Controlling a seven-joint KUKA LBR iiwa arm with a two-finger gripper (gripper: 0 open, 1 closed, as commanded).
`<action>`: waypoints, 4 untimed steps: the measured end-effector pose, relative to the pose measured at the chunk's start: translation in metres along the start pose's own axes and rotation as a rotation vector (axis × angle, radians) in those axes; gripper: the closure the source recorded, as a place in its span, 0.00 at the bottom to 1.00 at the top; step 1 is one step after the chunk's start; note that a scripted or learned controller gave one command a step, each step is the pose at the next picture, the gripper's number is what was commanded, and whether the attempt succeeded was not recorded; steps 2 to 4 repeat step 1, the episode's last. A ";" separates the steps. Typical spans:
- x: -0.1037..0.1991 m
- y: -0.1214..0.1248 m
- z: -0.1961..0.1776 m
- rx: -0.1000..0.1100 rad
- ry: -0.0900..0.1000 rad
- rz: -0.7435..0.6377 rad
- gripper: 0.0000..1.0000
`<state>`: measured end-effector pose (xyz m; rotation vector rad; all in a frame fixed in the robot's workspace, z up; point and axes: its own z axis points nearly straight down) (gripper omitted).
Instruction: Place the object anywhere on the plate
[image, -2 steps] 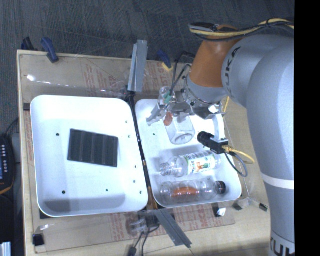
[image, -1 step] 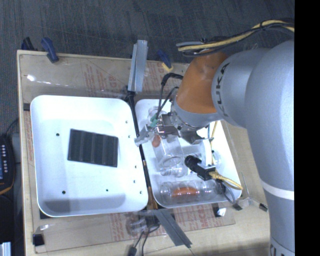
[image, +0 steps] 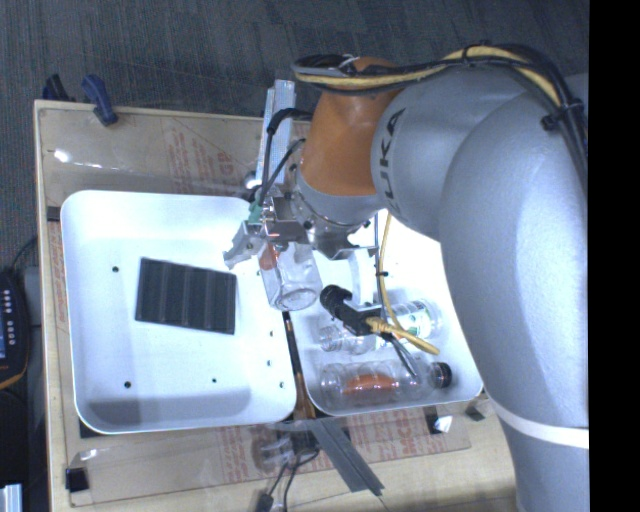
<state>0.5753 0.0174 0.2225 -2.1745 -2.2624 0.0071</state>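
Note:
A dark ridged rectangular plate (image: 186, 296) lies flat in the middle of the left bin (image: 100, 220). My gripper (image: 262, 245) hangs over the left bin's right edge, up and to the right of the plate. It is shut on a clear plastic container (image: 290, 282), which has an open round mouth and a small orange bit near the fingers. The container sticks out toward the divide between the bins and is clear of the plate.
The right bin (image: 455, 395) holds several clear plastic bottles: one with orange contents (image: 368, 381) near the front wall, one with a green label (image: 422, 316), and a dark cap (image: 441, 375). The arm's large grey body covers the bench's right side.

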 end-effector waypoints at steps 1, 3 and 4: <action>0.000 0.000 0.000 0.000 0.000 0.001 0.00; 0.000 0.000 0.000 0.000 0.000 0.001 0.00; 0.000 0.000 0.000 0.000 0.000 0.001 0.00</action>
